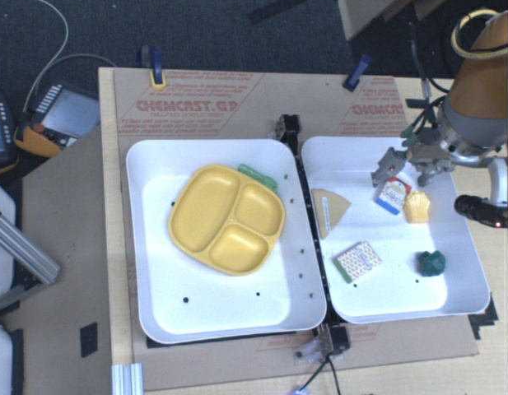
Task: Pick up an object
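My gripper (403, 173) hangs over the back of the right bin (459, 303), its two grey fingers spread apart and open. Just below it lies a small white carton with red and blue print (392, 196), not visibly clasped. A pale yellow lump (417, 207) rests right of the carton. Further forward are a dark green object (431, 262) and a patterned flat packet (358, 260). A tan wedge (329, 208) lies by the bin's left wall.
The left bin (155, 303) holds a yellow divided plate (227, 219) with a green piece (258, 176) at its far edge. A black divider (307, 220) runs between the bins. Cables and devices lie off the bench at the left.
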`<state>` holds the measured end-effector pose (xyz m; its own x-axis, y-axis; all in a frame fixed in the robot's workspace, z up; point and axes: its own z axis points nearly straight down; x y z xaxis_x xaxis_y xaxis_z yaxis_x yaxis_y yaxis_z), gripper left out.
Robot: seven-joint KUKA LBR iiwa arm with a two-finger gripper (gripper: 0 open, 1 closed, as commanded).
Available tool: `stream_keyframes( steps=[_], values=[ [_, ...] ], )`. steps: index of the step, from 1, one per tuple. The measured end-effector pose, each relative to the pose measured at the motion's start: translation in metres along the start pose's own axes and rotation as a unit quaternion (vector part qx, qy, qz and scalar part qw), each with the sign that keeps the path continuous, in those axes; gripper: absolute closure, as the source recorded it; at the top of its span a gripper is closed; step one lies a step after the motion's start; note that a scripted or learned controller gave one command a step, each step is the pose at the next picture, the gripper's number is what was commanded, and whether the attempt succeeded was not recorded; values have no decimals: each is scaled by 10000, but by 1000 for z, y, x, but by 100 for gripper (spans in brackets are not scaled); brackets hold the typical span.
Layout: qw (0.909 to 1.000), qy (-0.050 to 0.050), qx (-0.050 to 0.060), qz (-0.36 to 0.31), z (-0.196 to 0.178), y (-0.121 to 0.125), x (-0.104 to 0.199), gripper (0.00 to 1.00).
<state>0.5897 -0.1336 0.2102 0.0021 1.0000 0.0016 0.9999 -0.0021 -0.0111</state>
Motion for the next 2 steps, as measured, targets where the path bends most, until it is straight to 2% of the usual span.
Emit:
stream_keyframes(
  steps=[1,2],
  values=[
    [10000,-9,-57,-12,-6,3,0,0],
    [10000,0,-15,-8,55,-6,2,0]
  ],
)
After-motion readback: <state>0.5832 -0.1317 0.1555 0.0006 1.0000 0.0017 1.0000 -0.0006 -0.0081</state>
